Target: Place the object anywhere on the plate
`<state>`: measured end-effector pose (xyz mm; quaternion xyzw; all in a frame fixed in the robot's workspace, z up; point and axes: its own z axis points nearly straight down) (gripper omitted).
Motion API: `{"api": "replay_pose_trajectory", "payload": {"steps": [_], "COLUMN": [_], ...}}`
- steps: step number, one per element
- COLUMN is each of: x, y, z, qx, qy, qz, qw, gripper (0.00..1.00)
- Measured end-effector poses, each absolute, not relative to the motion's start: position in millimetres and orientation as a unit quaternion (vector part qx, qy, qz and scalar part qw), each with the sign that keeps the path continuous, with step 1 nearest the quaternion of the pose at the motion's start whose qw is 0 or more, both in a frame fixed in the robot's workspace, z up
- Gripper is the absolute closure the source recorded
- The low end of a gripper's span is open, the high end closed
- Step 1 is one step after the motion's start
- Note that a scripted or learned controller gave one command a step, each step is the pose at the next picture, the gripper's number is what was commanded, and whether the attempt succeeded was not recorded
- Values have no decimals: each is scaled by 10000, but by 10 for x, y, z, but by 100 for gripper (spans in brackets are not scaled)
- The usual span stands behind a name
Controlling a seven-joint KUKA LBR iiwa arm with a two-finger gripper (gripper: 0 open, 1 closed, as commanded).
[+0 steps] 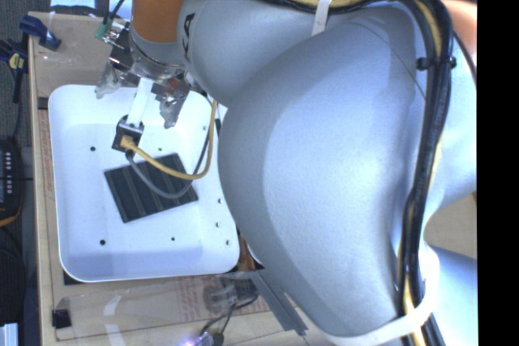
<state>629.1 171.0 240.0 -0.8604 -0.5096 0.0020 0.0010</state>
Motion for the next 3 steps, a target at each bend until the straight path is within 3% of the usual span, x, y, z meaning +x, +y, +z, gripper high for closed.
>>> {"api": "replay_pose_trajectory", "payload": {"steps": [1, 2, 3], "x": [6281, 6552, 6293], "y": [1739, 2082, 1278], "z": [2488, 2823, 3183], "qx": [-8574, -7049, -6042], "qy": [-5147, -7093, -7968], "qz": [47, 8, 18], "qw": [24, 7, 11], "gripper": [100, 100, 100]}}
